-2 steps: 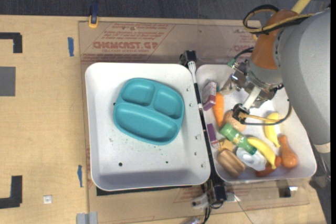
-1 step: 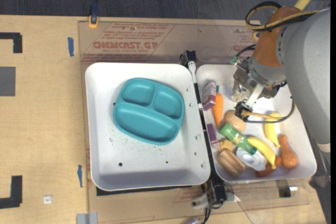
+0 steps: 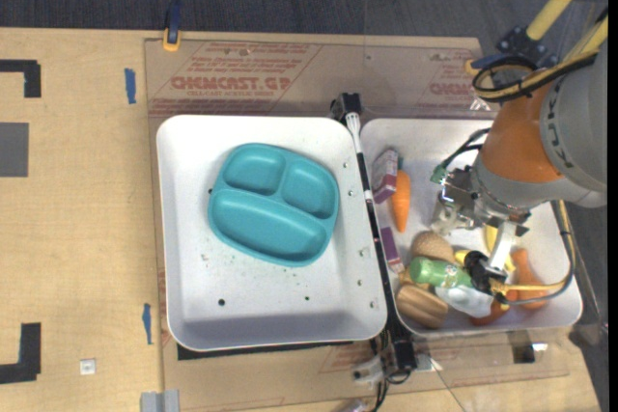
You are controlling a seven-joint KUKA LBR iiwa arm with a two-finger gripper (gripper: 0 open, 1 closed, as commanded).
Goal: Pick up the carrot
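Heaped toy food [image 3: 454,289] crowds the near end; small orange carrot [image 3: 401,195] lies lengthwise left of the gripper [image 3: 470,210], whose grip I can't tell.

"CHEMCAST GP" mirrored, protective sheet [image 3: 232,77]

Tan bench [image 3: 77,236], two white bins side by side, left bin [image 3: 183,304], right bin [image 3: 570,299]
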